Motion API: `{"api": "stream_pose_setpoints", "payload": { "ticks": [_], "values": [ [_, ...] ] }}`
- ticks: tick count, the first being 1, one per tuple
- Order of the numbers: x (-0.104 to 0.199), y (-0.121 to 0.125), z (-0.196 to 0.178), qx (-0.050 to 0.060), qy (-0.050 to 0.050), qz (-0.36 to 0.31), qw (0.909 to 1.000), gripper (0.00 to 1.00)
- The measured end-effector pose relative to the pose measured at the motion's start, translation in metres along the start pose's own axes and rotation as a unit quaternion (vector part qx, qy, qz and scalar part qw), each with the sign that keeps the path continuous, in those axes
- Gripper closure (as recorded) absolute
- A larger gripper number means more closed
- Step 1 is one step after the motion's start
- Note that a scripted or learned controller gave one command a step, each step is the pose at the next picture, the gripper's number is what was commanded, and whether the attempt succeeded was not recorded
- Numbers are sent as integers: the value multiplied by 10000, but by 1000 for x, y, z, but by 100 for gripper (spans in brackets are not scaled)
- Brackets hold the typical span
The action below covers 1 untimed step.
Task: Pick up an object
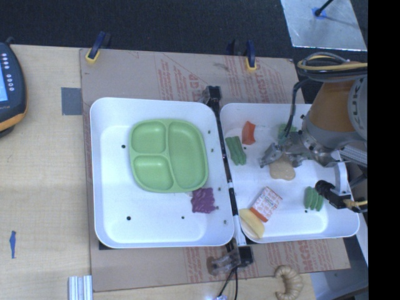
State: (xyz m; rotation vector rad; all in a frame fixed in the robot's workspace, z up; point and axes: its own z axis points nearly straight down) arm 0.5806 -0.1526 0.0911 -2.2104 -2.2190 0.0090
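One gripper (279, 155) above tan piece (282, 171), mid right bin (340, 229).

The arm (340, 114) is grey with a broad orange band, yellow and black cables looped above it, and a dark metal claw (282, 154).

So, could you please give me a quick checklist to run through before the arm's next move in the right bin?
1. Gripper low over right bin: ok.
2. Beige piece just below the gripper, reachable: ok.
3. Anything held by the gripper: cannot tell.
4. Orange piece and green piece apart from the gripper: ok.
5. Green divided plate and purple piece lie in left bin, out of the way: ok.
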Motion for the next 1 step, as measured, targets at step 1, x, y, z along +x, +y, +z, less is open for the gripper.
{"api": "stream_pose_setpoints", "payload": {
  "ticks": [1],
  "values": [
    [-3, 3, -12, -34, -24, -7, 10000, 100]
  ]
}}
